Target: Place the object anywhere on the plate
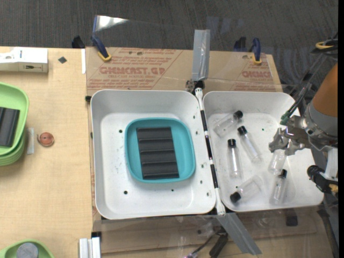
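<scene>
Claw (284,142) hovers at the right edge of the frame, over the right bin (215,144) — whether it grips anything, I cannot tell. Clear black-capped vials (233,156) lie scattered in that bin. The teal plate (132,155), with its dark ribbed insert (157,152), sits in the left bin (107,160).

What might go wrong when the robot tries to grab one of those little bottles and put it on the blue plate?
The vials are clear, slim and lie close together, so the gripper may slip off one or nudge its neighbours instead. The nearest vial lies close to the right bin's right side, which leaves little room. The teal plate sits in the other bin, so a loosely held vial might drop while crossing the divide.
</scene>
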`<state>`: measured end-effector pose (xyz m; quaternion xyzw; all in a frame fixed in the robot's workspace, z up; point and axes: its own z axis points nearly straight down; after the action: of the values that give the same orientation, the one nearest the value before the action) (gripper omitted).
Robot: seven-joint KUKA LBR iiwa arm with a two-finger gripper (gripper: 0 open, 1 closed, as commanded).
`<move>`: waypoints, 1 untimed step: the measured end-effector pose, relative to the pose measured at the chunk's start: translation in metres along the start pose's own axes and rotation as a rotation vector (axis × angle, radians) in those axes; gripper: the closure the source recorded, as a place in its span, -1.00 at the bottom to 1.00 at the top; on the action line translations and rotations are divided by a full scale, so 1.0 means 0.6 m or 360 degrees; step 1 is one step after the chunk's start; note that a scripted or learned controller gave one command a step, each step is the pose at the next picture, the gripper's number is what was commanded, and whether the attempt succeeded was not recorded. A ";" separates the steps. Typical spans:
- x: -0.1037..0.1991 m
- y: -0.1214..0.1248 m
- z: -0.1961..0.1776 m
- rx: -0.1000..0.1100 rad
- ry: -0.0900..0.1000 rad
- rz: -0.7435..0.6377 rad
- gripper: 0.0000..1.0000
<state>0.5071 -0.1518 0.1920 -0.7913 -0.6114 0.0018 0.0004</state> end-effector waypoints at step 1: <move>0.000 0.000 0.000 -0.0001 0.0000 0.0000 -1.00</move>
<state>0.5071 -0.1518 0.1920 -0.7914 -0.6113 0.0016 0.0002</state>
